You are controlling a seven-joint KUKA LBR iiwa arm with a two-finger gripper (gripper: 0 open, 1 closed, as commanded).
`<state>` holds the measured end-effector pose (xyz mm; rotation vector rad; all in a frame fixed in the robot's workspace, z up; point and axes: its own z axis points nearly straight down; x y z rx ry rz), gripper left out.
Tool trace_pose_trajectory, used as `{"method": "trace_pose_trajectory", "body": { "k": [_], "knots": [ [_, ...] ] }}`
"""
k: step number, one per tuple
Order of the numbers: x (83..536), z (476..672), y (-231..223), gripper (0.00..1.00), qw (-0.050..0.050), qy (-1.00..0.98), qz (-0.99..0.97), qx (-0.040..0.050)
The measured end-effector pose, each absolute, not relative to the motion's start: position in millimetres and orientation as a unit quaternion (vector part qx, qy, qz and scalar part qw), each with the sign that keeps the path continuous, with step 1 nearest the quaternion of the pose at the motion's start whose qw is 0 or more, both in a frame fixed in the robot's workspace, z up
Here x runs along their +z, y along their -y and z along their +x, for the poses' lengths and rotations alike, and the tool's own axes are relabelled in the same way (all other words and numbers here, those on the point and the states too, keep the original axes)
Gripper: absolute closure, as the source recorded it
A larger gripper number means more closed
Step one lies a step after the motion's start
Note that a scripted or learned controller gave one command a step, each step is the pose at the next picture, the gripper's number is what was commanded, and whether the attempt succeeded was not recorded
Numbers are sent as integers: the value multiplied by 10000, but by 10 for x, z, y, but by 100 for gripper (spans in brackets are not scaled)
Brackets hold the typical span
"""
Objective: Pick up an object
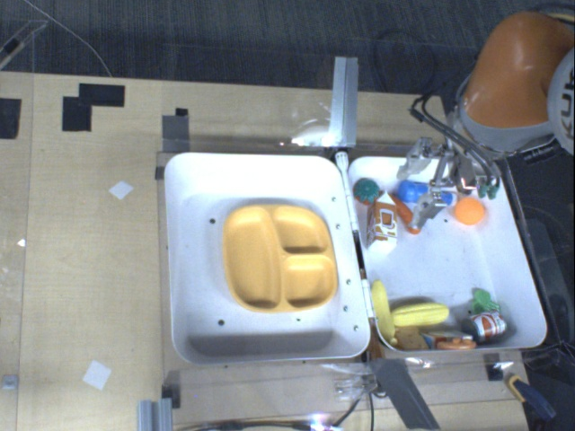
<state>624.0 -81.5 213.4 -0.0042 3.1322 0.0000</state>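
Where pincer point(429, 196) hangs, blue object point(411, 192) beside.

The arm point(517, 70) comes in at the upper right of the frame, its orange band bulking large above the grey wrist. From there it reaches down and leftward, and the claw point(431, 191) hangs low at the right centre, pointing downward amid loose cables.

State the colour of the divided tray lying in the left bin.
Yellow: the divided tray, seen in the camera view.
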Motion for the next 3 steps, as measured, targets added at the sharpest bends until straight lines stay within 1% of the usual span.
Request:
{"method": "trace_pose_trajectory", "body": {
  "k": [1,2,3],
  "knots": [
    [1242,6279,945,0,173,-9968,785,-4],
    [1214,6181,1277,0,59,-9835,1811,5],
    [1763,6234,1081,0,83,-9857,1682,8]
  ]
}}
